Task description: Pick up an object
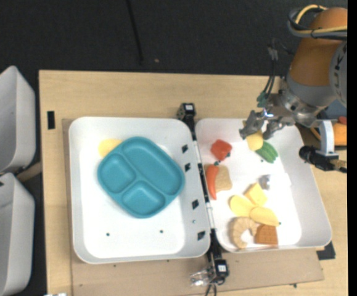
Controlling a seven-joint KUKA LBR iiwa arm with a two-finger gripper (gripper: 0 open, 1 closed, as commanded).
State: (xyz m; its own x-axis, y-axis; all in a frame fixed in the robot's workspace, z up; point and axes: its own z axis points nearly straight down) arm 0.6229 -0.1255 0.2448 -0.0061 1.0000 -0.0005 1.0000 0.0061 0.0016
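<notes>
My gripper (261,128) hangs over the back of the right bin (307,227), its fingers spread apart and open. Just below the fingertips lies a small yellow piece (255,143), with a green piece (267,152) touching its right side. I see nothing clamped between the fingers. Other toy foods lie in the same bin: a red piece (221,148), an orange carrot-like piece (212,181) beside a tan slice (223,179), a small grey item (264,180), yellow pieces (252,203), and a brown waffle-like piece (266,234) next to a pale shrimp-like piece (242,230).
The left bin (92,239) holds a blue divided plate (141,176) with a yellow item (108,146) peeking out at its upper left. The bins' shared rim (198,177) runs between them. White blocks (5,122) stand left of the bench.
</notes>
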